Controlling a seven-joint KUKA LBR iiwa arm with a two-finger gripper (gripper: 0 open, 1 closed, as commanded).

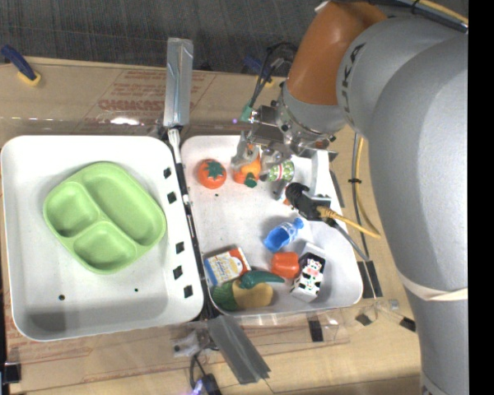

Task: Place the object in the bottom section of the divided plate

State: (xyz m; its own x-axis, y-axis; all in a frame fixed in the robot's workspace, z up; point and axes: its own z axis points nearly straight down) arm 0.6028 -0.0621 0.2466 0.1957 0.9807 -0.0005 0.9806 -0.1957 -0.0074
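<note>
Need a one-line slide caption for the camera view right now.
End effector low in the right bin by an orange toy; green divided plate waits in the left bin.

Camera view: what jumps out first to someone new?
The big grey arm with its orange band fills the right side, its gripper down in the right bin at a small orange toy, beside a toy tomato. In the left bin sits a green divided plate, nothing in its sections. More toys cluster at the right bin's near end, among them a cow-patterned block.
</note>
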